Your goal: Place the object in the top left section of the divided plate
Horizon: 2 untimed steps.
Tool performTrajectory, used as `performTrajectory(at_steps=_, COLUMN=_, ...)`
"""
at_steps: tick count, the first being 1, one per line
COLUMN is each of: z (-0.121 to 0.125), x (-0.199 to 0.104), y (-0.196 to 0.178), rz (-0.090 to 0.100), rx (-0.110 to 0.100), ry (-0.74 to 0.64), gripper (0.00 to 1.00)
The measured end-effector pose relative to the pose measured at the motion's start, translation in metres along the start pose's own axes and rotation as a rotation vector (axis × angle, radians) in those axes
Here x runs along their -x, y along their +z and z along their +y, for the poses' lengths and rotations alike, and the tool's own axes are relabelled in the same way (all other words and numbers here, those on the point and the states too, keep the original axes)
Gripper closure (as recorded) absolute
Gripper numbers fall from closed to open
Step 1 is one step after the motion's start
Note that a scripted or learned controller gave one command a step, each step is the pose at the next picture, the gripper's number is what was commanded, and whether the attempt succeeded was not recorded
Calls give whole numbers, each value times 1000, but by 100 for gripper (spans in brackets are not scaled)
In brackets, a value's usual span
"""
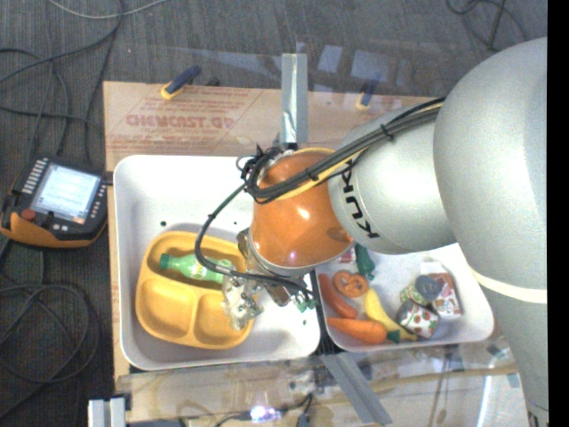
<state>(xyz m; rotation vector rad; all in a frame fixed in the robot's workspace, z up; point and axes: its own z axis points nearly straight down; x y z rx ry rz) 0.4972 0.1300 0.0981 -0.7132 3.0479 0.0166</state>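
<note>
From above, the gripper (242, 299) hangs over the near right corner of the yellow divided plate (169, 314) in the left bin (133, 185); whether it grips anything, I cannot tell. A green bottle (191, 268) lies across the plate's far section. Tilted against the divider, it might roll into another compartment.

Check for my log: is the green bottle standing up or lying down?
Lying down: the green bottle rests on its side across the yellow divided plate, in its upper section.
</note>
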Motion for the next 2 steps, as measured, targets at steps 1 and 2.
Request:
performTrajectory(at_steps=1, z=1, x=0, y=-8, rz=2, rx=1, ry=1, gripper=100)
performTrajectory(at_steps=2, z=-33, x=33, y=2, rz=8, rx=1, ry=-57, gripper=100)
